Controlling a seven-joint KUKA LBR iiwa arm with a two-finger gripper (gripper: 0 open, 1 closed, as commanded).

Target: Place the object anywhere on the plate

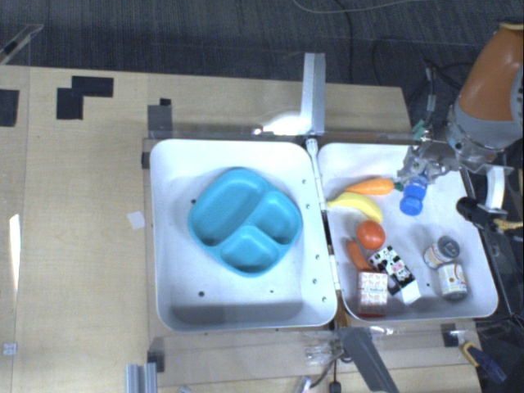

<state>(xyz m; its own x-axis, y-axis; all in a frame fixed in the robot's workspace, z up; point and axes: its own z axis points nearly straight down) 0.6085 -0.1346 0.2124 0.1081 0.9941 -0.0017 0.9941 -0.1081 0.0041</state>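
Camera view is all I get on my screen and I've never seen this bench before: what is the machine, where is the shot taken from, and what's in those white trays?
One fixed camera looks down at a slant on two shallow white bins. The left bin holds a blue divided plate. The right bin holds a carrot, a banana, an orange ball, a small box, a black-and-white patterned item and two tins. The grey and orange arm reaches in from the right. Its gripper sits at the bin's far edge, with a blue cup-like object right beneath it. I cannot tell whether it is gripped.
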